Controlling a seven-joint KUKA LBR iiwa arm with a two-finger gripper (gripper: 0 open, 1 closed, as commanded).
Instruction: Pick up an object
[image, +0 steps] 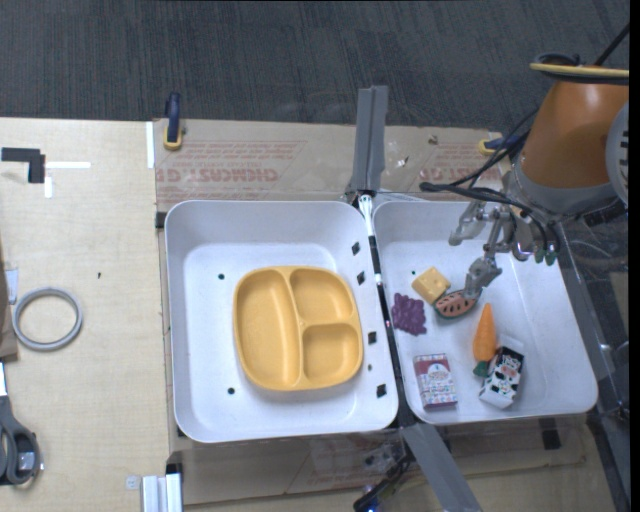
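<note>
In the right bin (560, 330) lie a yellow cheese block (430, 283), a purple grape bunch (408, 313), a watermelon slice (456, 303), an orange carrot (485, 332), a cow-patterned milk carton (502, 378) and a small red box (435, 381). My gripper (470, 258) hangs over the back of this bin, open, with nothing between its fingers. One fingertip (483, 272) is just above the watermelon slice, right of the cheese block.
The left bin (190, 330) holds a yellow divided plate (246, 300). A grey divider post (370, 140) stands between the bins at the back. On the bench at left lie a grey ring (45, 318) and scissors (15, 450).
</note>
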